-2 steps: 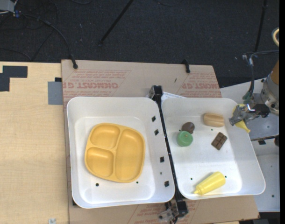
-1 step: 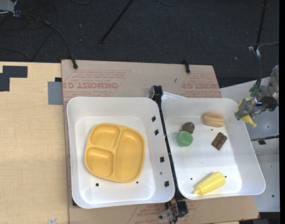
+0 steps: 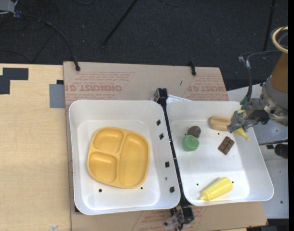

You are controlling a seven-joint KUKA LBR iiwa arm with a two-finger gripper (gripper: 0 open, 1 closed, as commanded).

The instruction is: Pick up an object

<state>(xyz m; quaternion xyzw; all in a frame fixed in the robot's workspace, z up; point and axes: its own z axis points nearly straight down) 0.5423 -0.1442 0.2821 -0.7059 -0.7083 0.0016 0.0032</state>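
Note:
The right bin point(image 3: 260, 177) holds several small objects. A tan bun-shaped piece point(image 3: 218, 123) lies near its far right side. A brown round piece point(image 3: 193, 131) and a green round one point(image 3: 190, 143) sit close together near the middle divider. A brown chocolate-like block point(image 3: 226, 145) lies right of them, and a yellow bottle point(image 3: 217, 188) rests near the front. My gripper point(image 3: 237, 121) hangs at the bin's right rim, right beside the tan piece's right end. A small yellow thing point(image 3: 243, 133) shows just below the gripper; whether it is held is unclear.
In the left bin point(image 3: 79, 124) lies a yellow divided plate point(image 3: 119, 157). A black divider point(image 3: 168, 148) runs between the bins. Cardboard lies under both bins, with a wooden bench top to the left. The arm's grey and orange wrist point(image 3: 280, 76) stands at the right edge.

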